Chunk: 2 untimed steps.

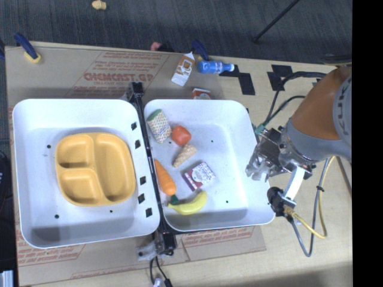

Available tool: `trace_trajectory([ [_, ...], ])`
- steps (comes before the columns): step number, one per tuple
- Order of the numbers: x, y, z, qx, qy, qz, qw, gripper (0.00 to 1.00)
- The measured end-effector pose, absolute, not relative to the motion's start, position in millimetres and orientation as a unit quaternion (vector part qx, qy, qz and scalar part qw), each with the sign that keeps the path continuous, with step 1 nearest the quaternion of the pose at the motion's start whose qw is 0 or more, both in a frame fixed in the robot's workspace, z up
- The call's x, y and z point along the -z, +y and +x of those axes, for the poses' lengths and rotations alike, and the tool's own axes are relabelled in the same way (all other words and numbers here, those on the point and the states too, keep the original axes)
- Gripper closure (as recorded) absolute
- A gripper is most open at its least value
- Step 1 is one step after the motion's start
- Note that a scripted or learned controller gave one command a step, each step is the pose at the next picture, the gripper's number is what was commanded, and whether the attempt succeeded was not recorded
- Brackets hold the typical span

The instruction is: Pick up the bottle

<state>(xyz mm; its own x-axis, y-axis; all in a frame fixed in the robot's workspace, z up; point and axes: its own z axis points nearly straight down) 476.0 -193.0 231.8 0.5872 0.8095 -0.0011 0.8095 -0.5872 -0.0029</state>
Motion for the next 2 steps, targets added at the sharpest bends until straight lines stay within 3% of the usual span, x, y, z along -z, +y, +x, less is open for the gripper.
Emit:
trace_trajectory([
  [1,-239,-148,476.1,-0.0015,-0.529,-0.849,0.003,1.0],
  [2,-213,-174,475.7,-0.0017,-0.528,-0.849,0.003,1.0],
])
